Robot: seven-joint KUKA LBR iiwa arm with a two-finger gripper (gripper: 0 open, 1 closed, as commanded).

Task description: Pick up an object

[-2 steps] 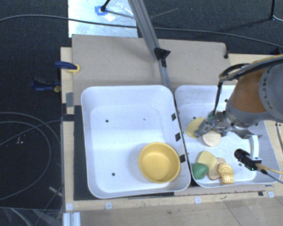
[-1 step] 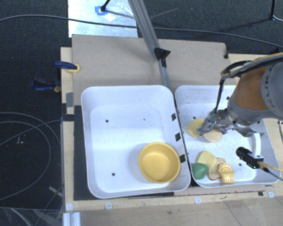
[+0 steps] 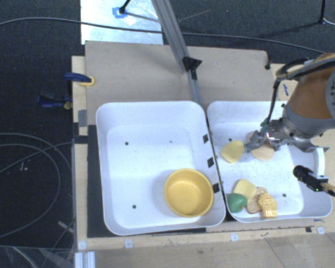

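The tool [image 3: 261, 140] is low in the right bin [image 3: 324, 208], right of centre in the frame, among two pale pieces: a yellow rounded piece [image 3: 232, 151] just to its left and a tan piece [image 3: 263, 152] just below it; whether it is open, closed or gripping anything I cannot tell, since the metal parts blur together and the arm [image 3: 315, 102] crowds in from the right edge. The likeliest failure, as I judge it, is a close on nothing or on an edge alone; both pieces look flat and smooth, so they may slide away or slip out on the lift; the tool may also nudge the yellow piece against the wall between the bins, where it would be harder to reach. Since any object will do, either of these two is the nearest candidate. Lower in the same bin sits a cluster: a second yellow piece [image 3: 245, 188], a green piece [image 3: 237, 202] touching it at lower left, and a knobbly orange-tan piece [image 3: 266, 203] just to the right. The left bin [image 3: 123, 121], in the middle of the frame, holds a yellow bowl [image 3: 188, 192] upright near its lower right corner; both bins rest side by side on the worktop [image 3: 234, 66].
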